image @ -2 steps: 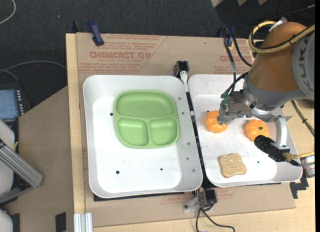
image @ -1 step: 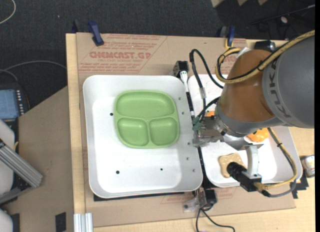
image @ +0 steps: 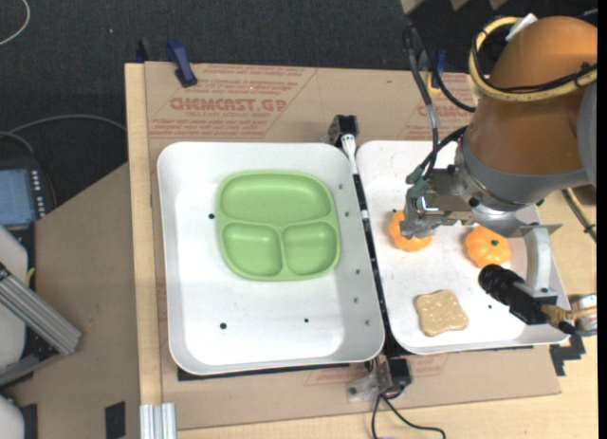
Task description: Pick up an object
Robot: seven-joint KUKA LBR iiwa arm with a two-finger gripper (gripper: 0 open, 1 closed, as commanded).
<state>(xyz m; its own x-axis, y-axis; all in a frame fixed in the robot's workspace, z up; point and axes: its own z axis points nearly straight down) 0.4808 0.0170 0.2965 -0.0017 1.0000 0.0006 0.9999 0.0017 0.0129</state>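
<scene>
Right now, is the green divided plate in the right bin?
No. The green divided plate lies in the left bin; the right bin holds orange pieces and a cracker-like piece.

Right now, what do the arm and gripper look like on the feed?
The arm is bulky and rounded: a large orange band sits above a grey wrist section. Black cables loop around the top of the band and trail down its left side. Below the wrist, the gripper is a small metallic grey assembly with dark parts and a touch of green on its housing.
</scene>
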